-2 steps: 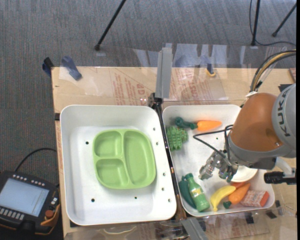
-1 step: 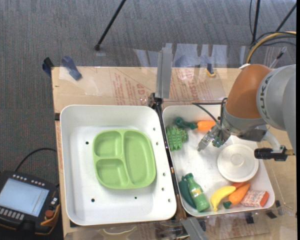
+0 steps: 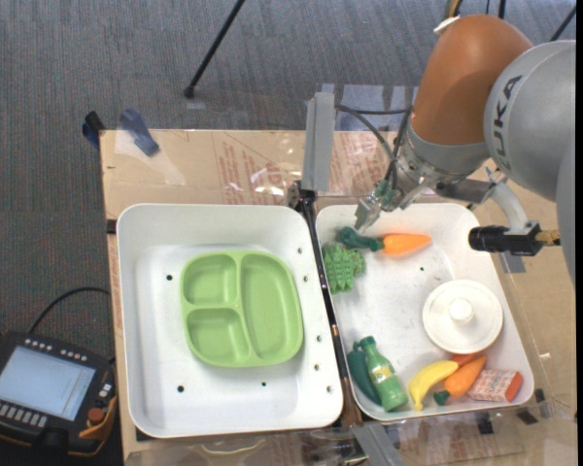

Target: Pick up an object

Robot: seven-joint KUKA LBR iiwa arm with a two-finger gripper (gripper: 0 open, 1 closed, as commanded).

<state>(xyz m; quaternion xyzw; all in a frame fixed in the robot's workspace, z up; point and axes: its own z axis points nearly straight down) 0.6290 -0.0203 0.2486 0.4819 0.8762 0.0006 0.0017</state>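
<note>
Camera view puts the gripper (image 3: 371, 212) upper centre, just above the toy carrot (image 3: 396, 244)'s leafy end; claw state unclear, nothing lifted yet.

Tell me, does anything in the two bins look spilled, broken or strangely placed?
Nothing stands out. The green divided plate lies flat in the left bin; the toy carrot, white lid and green bottle rest loosely in the right bin.
</note>
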